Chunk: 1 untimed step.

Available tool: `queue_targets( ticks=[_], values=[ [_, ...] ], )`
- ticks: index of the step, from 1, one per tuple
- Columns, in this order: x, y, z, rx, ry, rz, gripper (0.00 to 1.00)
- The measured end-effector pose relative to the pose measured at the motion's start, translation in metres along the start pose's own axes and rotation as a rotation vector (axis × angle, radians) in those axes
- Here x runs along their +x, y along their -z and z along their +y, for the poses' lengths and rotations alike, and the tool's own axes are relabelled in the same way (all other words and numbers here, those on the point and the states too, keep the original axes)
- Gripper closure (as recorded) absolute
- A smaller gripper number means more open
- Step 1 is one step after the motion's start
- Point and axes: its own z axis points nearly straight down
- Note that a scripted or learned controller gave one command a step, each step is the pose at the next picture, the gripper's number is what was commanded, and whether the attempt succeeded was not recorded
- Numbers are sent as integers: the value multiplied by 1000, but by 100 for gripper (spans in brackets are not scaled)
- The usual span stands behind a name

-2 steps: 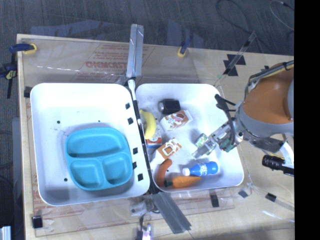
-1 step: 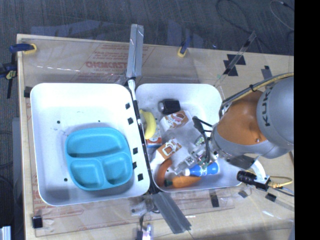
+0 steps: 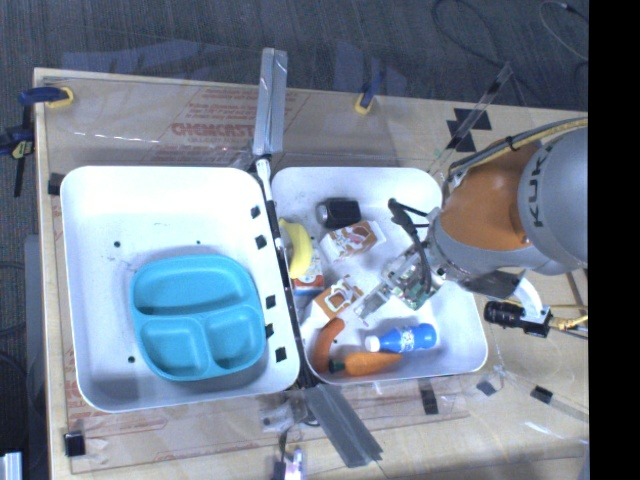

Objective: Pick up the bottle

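The bottle [image 3: 405, 339] is blue with a white cap and a white label. It lies on its side near the front wall of the right bin [image 3: 455, 353], cap pointing left. My gripper [image 3: 374, 303] hangs over the middle of that bin, just above and to the left of the bottle, close to a small snack packet [image 3: 342, 295]. Nothing is seen held in it. The grey arm with its orange band [image 3: 485, 213] covers the bin's right side.
An orange carrot [image 3: 365, 363] lies right in front of the bottle, with a curved orange-red piece [image 3: 325, 338] to its left. Further back are a banana [image 3: 297, 248], a black object [image 3: 340, 211] and another snack packet [image 3: 355, 238]. The left bin [image 3: 100, 208] holds a blue divided tray [image 3: 198, 316].
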Motion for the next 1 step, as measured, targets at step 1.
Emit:
queue_targets(
  ticks=[1],
  values=[
    [26, -5, -28, 1, 19, 2, 0]
  ],
)
